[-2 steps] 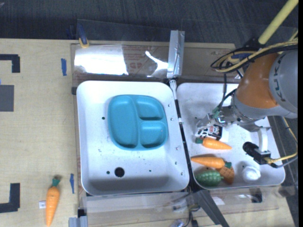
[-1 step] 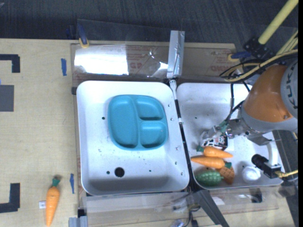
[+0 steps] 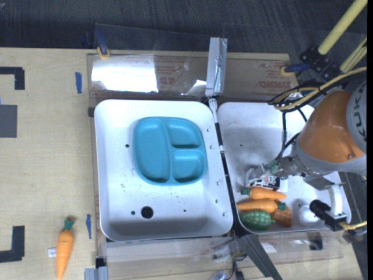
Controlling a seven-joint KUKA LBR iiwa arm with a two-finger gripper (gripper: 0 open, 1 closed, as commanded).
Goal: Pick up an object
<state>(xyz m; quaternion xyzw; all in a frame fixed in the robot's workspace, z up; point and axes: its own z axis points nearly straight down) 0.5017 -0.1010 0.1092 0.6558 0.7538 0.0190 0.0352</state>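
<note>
- Lying in a tight cluster at the lower middle-right of the frame, at the lower end of the right white plastic bin [image 3: 245, 127], are the toy foods. Two orange plastic carrot-like pieces [image 3: 265, 205] lie one above the other. A green bumpy toy vegetable [image 3: 256, 219] lies just below them, and a brown-orange ridged block [image 3: 283, 217] touches its right end.
- A small white, red and black item [image 3: 268, 182] sits at the top of this cluster, just above the upper orange piece.
- A white rounded object [image 3: 304, 214] rests just right of the ridged block, near the bin's lower right corner.
- The gripper [image 3: 263, 175] is low over the small item, at the cluster's upper edge. Whether it is clenched or released cannot be told, nor whether it grasps anything.
- The grey arm with its orange band [image 3: 329, 136] reaches in from the right edge of the frame and covers the right side of that bin.
- The left white plastic bin [image 3: 111, 127] holds a blue plastic plate with three compartments [image 3: 170, 149] at its middle. A small black disc [image 3: 147, 212] lies near its lower left, well apart from the plate.
- On the pale wooden bench [image 3: 41, 156], at the lower left of the frame and outside both bins, lies an orange toy carrot with a green top [image 3: 64, 247], its green end pointing up the frame.
- A yellow rod [image 3: 349, 16] slants across the upper right corner.
</note>
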